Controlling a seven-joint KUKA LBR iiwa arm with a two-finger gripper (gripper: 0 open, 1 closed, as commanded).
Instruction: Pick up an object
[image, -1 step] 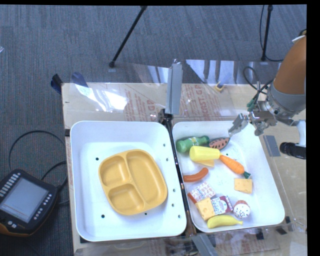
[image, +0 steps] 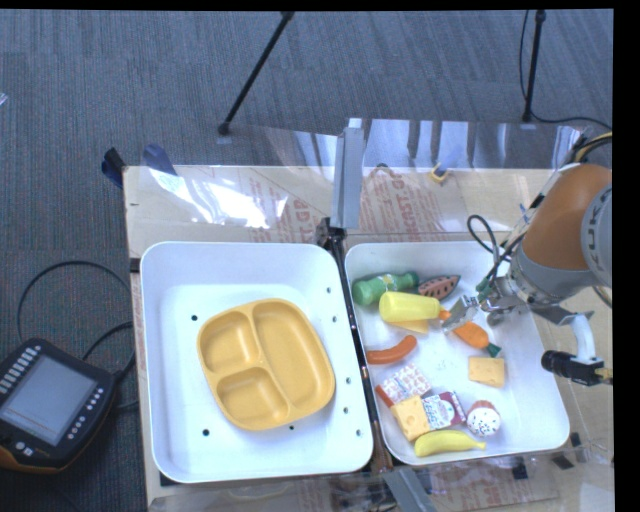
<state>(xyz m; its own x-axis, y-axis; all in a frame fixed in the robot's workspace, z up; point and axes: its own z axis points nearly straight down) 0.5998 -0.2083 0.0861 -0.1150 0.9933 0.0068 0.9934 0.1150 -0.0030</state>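
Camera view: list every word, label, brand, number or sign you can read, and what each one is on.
No text here reads with certainty.
Red print on the clear sheet behind the bins: reversed and glared, unreadable.
Red-and-white food packets in the right bin: print too small.
Handheld screen at lower left: blurred.

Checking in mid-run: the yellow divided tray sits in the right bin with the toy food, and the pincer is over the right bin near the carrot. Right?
Not quite. The camera view shows the yellow divided tray in the left bin, apart from the toy food. The rest holds: the pincer is over the right bin near the carrot.
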